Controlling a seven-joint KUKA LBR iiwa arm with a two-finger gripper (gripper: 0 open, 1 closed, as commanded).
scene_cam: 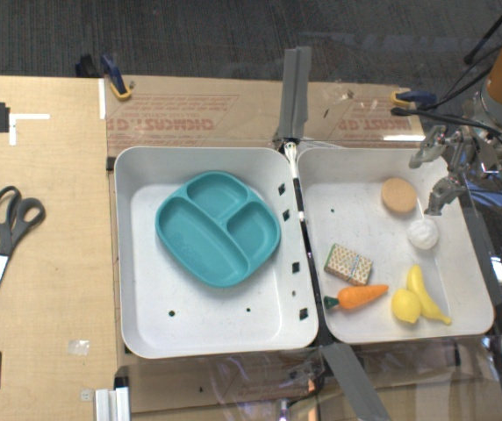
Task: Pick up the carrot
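Two claw (437, 175) fingers hang spread, gripping nothing, well apart from carrot (358, 297).

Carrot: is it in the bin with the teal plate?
No, the carrot lies in the right bin, beside the lemon; the teal plate sits in the left bin.

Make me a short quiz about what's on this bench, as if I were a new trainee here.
1. True or false: the carrot lies in the same bin as the teal plate.
2. Which thing lies nearest the carrot? A. scissors B. patterned block C. white ball
3. Fill in: the gripper is above the right bin's ____ right corner.

Key
1. False: the carrot is in the right bin, the plate in the left bin.
2. B. The block sits just above the carrot.
3. Far. It holds nothing.
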